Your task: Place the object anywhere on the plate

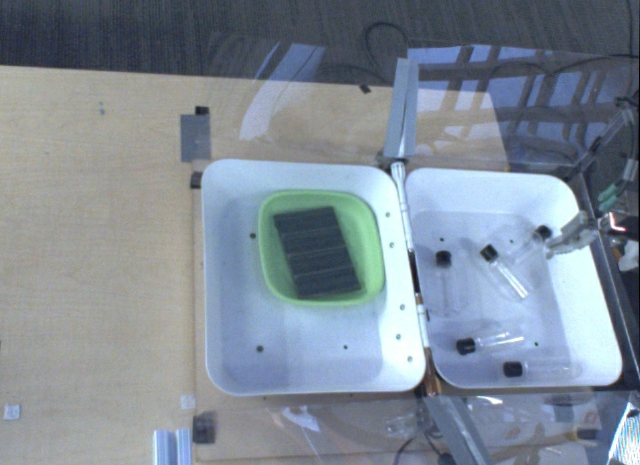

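A square lime-green plate (372,253) sits in the upper middle of the left bin (230,353). A dark grey ridged rectangular block (316,251) lies flat on the plate, roughly centred and turned a little off square. It is free of any contact from above.
The right bin (590,353) holds several clear vials with black caps, such as one near its middle (503,271) and one near the front (484,341). A metal divider post (400,118) stands behind the seam between the bins. Cables and frame parts crowd the far right edge.
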Motion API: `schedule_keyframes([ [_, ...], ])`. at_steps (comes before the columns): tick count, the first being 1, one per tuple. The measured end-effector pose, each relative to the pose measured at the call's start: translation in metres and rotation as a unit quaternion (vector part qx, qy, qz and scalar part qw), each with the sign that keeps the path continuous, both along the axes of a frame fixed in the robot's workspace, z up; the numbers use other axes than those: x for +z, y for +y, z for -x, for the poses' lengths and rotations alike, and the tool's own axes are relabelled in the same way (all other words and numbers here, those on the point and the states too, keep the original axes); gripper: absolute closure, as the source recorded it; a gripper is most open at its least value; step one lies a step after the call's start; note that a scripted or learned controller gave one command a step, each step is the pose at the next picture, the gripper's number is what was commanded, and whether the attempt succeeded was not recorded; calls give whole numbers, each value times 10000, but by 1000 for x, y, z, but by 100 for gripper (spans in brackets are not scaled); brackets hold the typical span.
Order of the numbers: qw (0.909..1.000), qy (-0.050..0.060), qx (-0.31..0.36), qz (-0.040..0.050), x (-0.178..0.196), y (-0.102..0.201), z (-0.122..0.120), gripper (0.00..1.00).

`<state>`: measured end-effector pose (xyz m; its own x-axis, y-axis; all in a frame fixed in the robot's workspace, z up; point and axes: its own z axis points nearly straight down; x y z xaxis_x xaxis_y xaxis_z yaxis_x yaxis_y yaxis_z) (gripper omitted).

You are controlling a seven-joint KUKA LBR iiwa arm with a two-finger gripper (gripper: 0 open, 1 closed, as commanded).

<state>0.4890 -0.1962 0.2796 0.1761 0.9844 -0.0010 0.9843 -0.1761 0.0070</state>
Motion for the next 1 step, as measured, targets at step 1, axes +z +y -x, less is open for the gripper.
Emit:
schedule_keyframes([
  [1, 9827, -1, 1851, 13, -16, 0, 0, 0],
])
